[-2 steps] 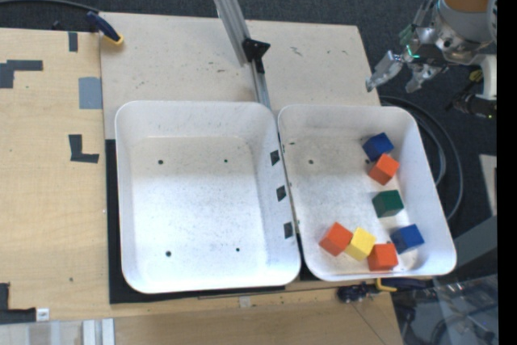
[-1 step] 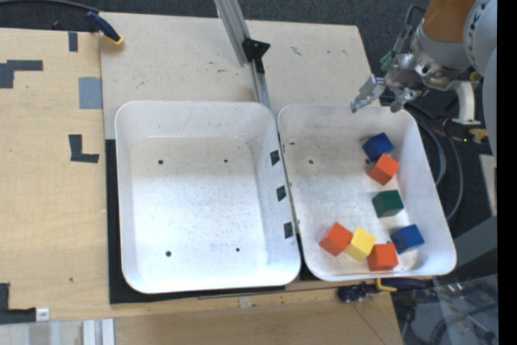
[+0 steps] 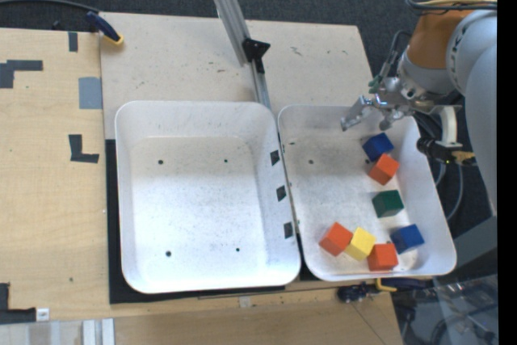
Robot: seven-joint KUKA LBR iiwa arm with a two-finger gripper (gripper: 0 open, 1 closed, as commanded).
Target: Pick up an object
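Observation:
Several small blocks lie in the right bin (image 3: 323, 174). A blue block (image 3: 376, 146) touches an orange block (image 3: 384, 168) near the bin's far right. Below them sits a green block (image 3: 388, 203). Along the front edge are an orange block (image 3: 335, 239), a yellow block (image 3: 361, 243), another orange block (image 3: 382, 256) and a blue block (image 3: 407, 237). My gripper (image 3: 370, 118) hangs over the far right corner of this bin, just above the upper blue block. Its fingers are spread and nothing is between them.
The left bin (image 3: 194, 198) adjoins the right one. A slanted metal rail (image 3: 230, 12) runs down from the top to the seam between the bins. A yellow and blue tool (image 3: 105, 27) lies on the bench at the far left.

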